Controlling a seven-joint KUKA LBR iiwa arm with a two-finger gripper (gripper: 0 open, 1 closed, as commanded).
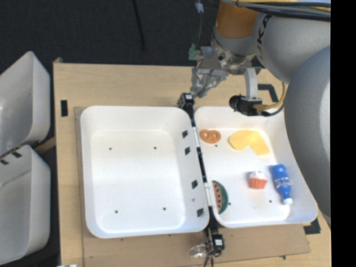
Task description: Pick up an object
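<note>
Camera view: I cannot tell if the gripper (204, 85) is clenched; it hangs behind the bins, so descending may hit the rim (189, 115) before the pretzel (210, 136).

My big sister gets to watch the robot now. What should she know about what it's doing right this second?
Gripper: up above the far edge of the bins, near the divider, with nothing seen between its fingers; whether it is open or shut is hard to tell.
Things: all in the right bin. Pretzel near the divider, yellow piece beside it, cupcake and blue bottle nearer the front, watermelon slice against the divider.
The left bin sits beside it.
Done: nothing picked up yet.
Left: go down onto one thing, grip it and lift it.
</note>
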